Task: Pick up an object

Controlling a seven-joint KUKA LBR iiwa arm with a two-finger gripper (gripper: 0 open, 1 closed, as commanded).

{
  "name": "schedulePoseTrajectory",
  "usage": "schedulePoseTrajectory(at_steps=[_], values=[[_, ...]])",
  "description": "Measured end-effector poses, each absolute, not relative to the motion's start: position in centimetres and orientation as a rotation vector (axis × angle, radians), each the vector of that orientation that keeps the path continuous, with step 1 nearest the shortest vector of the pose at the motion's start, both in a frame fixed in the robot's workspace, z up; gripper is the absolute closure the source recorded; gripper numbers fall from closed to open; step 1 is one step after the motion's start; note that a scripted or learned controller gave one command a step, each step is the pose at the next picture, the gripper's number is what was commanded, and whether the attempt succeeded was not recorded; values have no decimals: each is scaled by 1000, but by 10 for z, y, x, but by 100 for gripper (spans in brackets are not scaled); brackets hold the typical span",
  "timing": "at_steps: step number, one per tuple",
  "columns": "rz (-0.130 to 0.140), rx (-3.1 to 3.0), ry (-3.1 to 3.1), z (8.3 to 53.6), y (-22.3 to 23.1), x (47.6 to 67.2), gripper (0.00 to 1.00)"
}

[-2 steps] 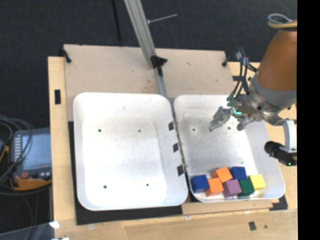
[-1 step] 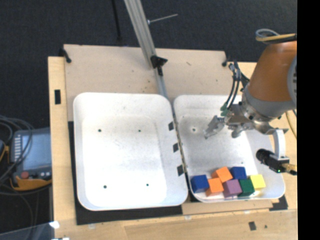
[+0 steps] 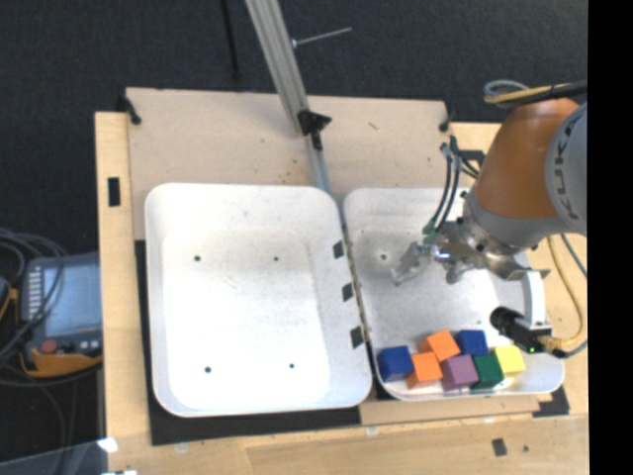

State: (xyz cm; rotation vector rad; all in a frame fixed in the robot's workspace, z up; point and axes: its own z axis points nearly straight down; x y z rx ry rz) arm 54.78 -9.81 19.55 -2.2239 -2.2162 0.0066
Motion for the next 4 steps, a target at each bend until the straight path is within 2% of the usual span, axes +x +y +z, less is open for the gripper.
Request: schedulePoseTrajectory(at_steps=[1, 2, 3, 4], values=[[7, -2223, -2216, 149, -104, 540, 0], [-7, -2235, -2212, 163, -103, 542, 100], [-7, -2223, -2227, 207, -101, 541, 100], [-2, -2220, -2224, 208, -101, 542, 100]])
